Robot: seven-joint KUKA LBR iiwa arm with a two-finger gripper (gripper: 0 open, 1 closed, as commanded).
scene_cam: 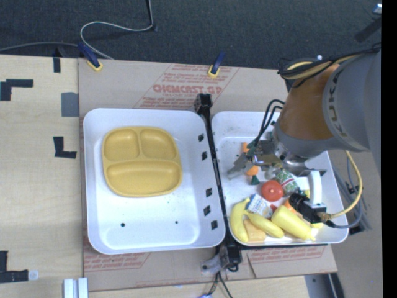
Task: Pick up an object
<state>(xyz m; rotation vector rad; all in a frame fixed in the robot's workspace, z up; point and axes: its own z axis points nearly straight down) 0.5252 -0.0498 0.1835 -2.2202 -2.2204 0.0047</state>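
A grey KUKA arm with an orange band [310, 101] reaches in from the right of the frame over the right-hand white bin [232, 126], its two-finger gripper [239, 164] lowered toward the bin's centre-left floor. The metal fingers [234, 168] look spread a little apart with nothing seen between them, though the view is too small to be sure how wide they stand. The bin's toy food lies heaped in the lower right of the frame: a red tomato [272, 190] just below the wrist, a yellow banana [257, 221] along the near rim, a yellow pepper-like piece [291, 222] beside it, and a small orange-and-green item [254, 176] close to the fingers. The left-hand bin [93, 185] holds a yellow divided plate [141, 161] lying flat in its upper half. Both bins sit on a cardboard sheet [180, 82] held by two yellow-and-blue clamps [215, 67].
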